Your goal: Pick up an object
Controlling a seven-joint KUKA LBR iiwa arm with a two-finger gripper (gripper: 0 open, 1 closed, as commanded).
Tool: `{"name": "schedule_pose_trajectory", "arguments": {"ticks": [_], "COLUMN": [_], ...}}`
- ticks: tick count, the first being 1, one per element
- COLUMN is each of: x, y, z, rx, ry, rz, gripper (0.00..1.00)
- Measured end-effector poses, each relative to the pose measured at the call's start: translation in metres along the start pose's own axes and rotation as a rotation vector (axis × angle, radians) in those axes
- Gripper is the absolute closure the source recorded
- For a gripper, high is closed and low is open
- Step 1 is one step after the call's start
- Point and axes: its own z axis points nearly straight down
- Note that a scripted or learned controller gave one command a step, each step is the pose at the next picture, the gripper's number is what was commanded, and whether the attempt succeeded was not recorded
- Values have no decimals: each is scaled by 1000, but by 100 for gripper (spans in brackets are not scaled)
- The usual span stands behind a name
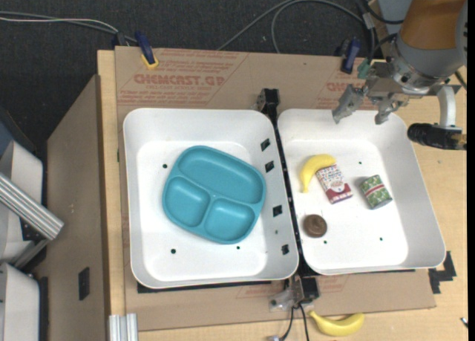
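Note:
The right bin holds a yellow banana, a small red and white box touching it, a green box and a brown round disc. My gripper hangs over the bin's far rim, well above and behind these objects. Its two fingers stand apart, open, with nothing between them. The orange band of the arm rises at the top right.
The left bin carries a blue divided plate. Black clips run along the seam between the bins. A second banana lies off the bins on the cardboard's front edge. Cables cross the dark floor behind.

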Motion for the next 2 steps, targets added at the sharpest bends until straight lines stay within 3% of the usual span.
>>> {"name": "schedule_pose_trajectory", "arguments": {"ticks": [1,2], "x": [0,6], "y": [2,12], "z": [-8,45], "rx": [-14,-10], "ry": [-2,-1], "rz": [-3,-4], "gripper": [0,0]}}
